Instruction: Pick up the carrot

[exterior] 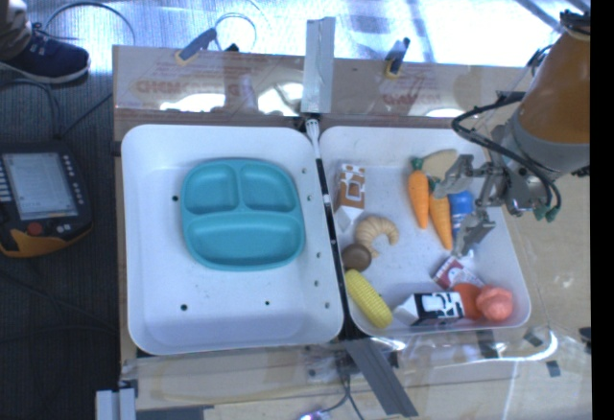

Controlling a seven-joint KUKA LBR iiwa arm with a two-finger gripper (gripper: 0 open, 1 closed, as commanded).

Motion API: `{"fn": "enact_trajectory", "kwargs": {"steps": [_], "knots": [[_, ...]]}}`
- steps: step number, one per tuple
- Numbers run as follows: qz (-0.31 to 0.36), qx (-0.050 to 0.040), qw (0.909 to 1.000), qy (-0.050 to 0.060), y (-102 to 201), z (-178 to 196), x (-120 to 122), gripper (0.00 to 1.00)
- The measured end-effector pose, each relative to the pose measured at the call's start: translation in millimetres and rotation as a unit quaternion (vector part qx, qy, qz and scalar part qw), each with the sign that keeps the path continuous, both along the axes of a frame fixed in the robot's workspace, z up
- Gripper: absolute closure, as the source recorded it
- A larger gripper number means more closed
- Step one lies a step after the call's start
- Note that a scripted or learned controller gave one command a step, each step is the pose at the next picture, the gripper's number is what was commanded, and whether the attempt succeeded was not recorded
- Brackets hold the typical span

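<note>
An orange carrot (418, 198) with a green top lies upright-on-view in the upper middle of the right bin (331, 217). A second orange carrot-like piece (440, 221) lies just to its right. My gripper (465, 207) hangs over the bin right of both, its two grey fingers (474, 234) spread apart, so it is open. A small blue item (461, 205) shows between the fingers; I cannot tell whether they touch it. The carrot is not between the fingers.
The right bin also holds a croissant (376, 229), a corn cob (367, 299), a brown round item (357, 258), a cracker box (350, 186), a black-and-white box (436, 306) and red-orange fruit (493, 303). A teal divided plate (242, 213) sits in the left bin (153, 313).
</note>
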State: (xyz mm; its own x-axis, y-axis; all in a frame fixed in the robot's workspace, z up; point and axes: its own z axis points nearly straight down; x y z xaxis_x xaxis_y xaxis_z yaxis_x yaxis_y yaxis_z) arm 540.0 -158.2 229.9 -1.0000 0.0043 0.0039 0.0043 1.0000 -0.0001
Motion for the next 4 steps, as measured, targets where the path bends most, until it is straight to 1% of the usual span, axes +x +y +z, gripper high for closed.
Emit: {"fn": "enact_trajectory", "kwargs": {"steps": [1, 2, 3, 4], "knots": [[0.002, -0.0015, 1.0, -0.003, -10.7, -135.7, 53.8, 0.0], [0.003, -0.0027, 1.0, -0.003, -9.6, -128.8, 54.9, 1.0], [-0.188, -0.0013, 0.9822, -0.003, -21.1, -43.3, 41.1, 1.0], [-0.193, 0.0005, 0.9812, -0.009, -44.4, -138.5, -32.8, 1.0]]}}
